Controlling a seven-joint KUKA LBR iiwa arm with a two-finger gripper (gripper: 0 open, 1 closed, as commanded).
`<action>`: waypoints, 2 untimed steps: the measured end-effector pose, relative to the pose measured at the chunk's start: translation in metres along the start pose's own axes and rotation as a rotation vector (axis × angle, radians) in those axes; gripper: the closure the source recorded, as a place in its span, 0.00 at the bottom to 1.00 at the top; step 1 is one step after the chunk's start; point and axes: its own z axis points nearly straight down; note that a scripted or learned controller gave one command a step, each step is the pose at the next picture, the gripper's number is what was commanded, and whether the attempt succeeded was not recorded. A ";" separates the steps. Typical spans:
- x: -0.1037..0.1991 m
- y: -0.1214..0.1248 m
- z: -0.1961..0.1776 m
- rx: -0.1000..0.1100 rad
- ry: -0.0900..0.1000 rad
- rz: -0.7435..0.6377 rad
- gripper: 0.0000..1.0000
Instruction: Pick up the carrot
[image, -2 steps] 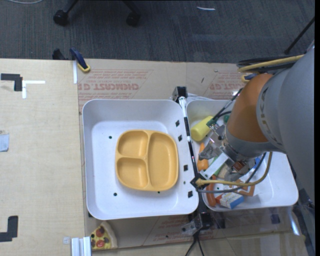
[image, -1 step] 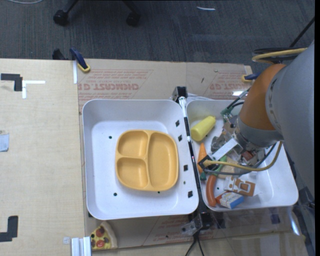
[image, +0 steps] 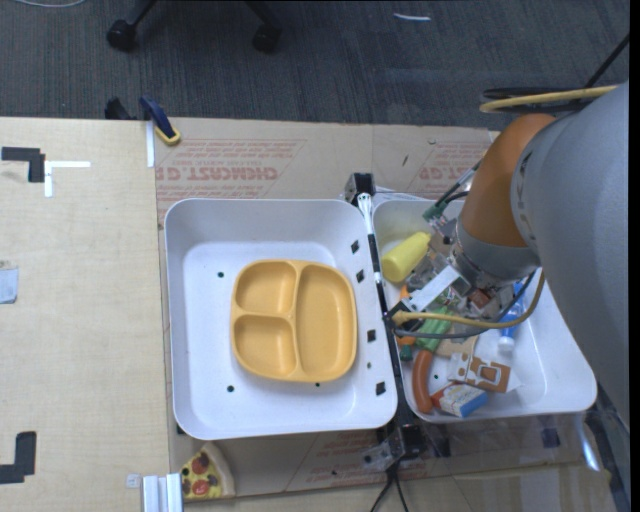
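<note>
Carrot (image: 421, 383), orange, slim and curved; whether the fingers are apart is unclear.

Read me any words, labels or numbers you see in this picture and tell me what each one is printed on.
"CHEMCAST GP", red, upside down and repeated: on the cardboard sheet under the bins.
Small carton in the right bin: printed pattern, too small to read.
Pizza-slice sticker at the bench's front edge: a picture, no words legible.
Yellow divided plate in the left bin: no text.
</note>
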 end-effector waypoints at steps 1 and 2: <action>0.000 0.001 -0.008 0.000 -0.003 -0.004 1.00; 0.000 0.001 -0.008 0.000 -0.004 -0.004 0.00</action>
